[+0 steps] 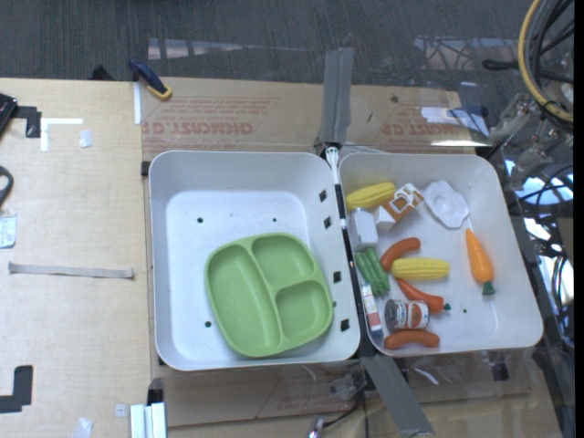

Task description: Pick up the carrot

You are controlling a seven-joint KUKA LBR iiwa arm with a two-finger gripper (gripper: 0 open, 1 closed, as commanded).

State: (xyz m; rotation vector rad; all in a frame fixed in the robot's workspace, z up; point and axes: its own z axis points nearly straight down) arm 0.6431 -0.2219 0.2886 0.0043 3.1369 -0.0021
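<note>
The carrot [478, 257] is orange with a small green tip pointing toward the front. It lies lengthwise near the right wall of the right bin [488, 322], apart from the other items. Its nearest neighbours are a yellow corn cob [420, 268] to its left and a white lid-like piece [445, 203] behind it.
The right bin also holds a second corn cob [370, 195], an orange-white carton [402, 203], two sausages [400, 251] [411, 339], a can [406, 315] and green beans [371, 272]. A green divided plate [269, 293] lies in the left bin [228, 208]. Cables [547, 53] hang at the right.
</note>
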